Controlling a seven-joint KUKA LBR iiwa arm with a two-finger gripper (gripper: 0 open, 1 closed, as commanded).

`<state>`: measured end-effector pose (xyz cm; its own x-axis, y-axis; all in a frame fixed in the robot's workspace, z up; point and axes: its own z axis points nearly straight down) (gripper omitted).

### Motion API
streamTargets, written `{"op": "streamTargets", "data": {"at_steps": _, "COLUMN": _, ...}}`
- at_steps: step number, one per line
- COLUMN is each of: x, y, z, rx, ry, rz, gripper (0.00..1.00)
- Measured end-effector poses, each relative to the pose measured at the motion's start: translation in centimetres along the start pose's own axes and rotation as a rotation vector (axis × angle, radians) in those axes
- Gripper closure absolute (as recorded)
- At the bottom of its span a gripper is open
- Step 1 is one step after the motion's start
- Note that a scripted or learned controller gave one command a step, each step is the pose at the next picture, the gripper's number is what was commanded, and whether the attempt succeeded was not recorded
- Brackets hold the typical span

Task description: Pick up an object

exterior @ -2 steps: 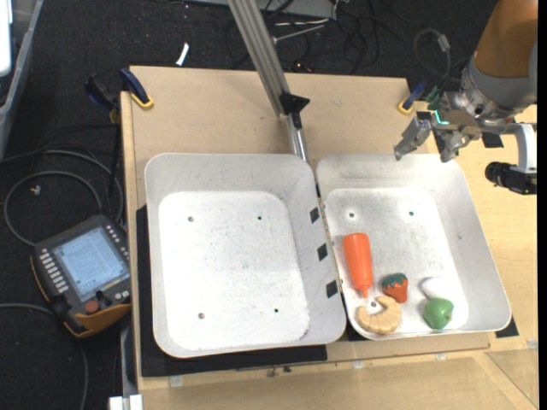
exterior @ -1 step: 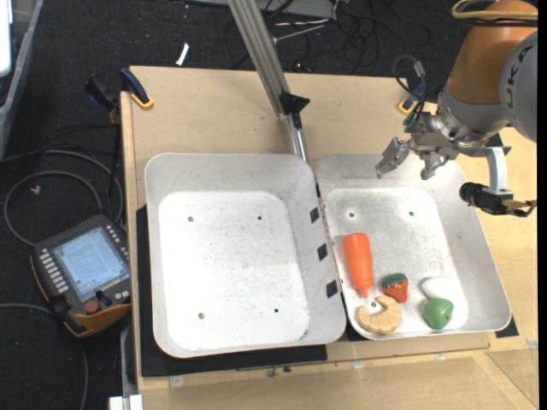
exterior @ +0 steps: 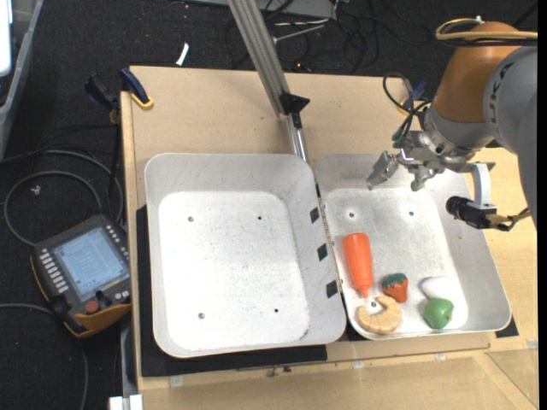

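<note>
At the counter's (exterior: 222, 109) near edge, the right bin (exterior: 479, 263) carries all the things, crowded into its near end. A tan, round cookie-like piece (exterior: 379, 317) lies against the near rim, at the near left corner of that bin. Just right of it, close to the near right corner, sits a green pear-shaped toy (exterior: 438, 313), with a small white piece (exterior: 436, 287) touching it on the far side. Between cookie and pear, a little farther in, is a red strawberry (exterior: 394, 285) with a green cap. An orange carrot (exterior: 358, 261), long and tapered, lies lengthwise beside the bin's left wall, its narrow end near the cookie and its blunt end pointing to the far side.

The far half of the right bin is bare white floor, giving open room there. The left bin (exterior: 171, 229) has a wide bare floor with rounded rims; its right wall meets the right bin along the middle seam.

The claw (exterior: 398, 172) hangs over the far end of the right bin, well apart from the toys, its two fingers spread and released, grasping nothing. A black part of the arm sits over the bin's right rim. Beyond, a grey metal rail (exterior: 261, 45) slants across the counter's far edge.
</note>
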<state>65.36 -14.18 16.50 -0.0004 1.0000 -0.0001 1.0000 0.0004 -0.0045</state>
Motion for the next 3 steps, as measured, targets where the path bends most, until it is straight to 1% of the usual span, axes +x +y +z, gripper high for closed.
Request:
{"op": "streamTargets", "data": {"at_steps": 1, "x": 0.3, "y": -0.9, "z": 4.8, "rx": 0.001, "ry": 0.001, "rz": 0.000, "gripper": 0.00}}
{"op": "streamTargets", "data": {"at_steps": 2, "x": 0.3, "y": -0.7, "z": 3.4, "rx": -0.007, "ry": -0.001, "rz": 0.000, "gripper": 1.00}}
{"op": "streamTargets", "data": {"at_steps": 3, "x": -0.3, "y": -0.2, "z": -2.9, "rx": -0.012, "ry": -0.002, "rz": 0.000, "gripper": 1.00}}
